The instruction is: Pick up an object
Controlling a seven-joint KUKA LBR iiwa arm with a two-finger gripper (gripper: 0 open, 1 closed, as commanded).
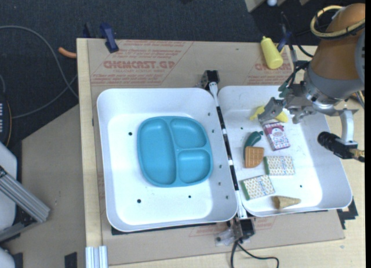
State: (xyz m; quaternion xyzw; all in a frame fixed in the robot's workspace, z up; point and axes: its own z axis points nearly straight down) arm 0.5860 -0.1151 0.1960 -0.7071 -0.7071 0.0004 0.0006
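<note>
Bins side by side, gripper low over the right one

Left bin (113, 162) holds a blue divided plate (174, 149). Right bin (330, 177) holds a yellow piece (262, 112), a pink-and-white packet (276, 136), a green item (253, 139), a tan waffle-like piece (254, 156), two patterned packets (280, 166) (258, 187) and a tan wedge (286, 202). The gripper (285, 109) hangs by the yellow piece; whether its jaws are parted or holding anything cannot be told. Red print on the bench (139, 64) reads roughly "CHEMCAST".
</note>
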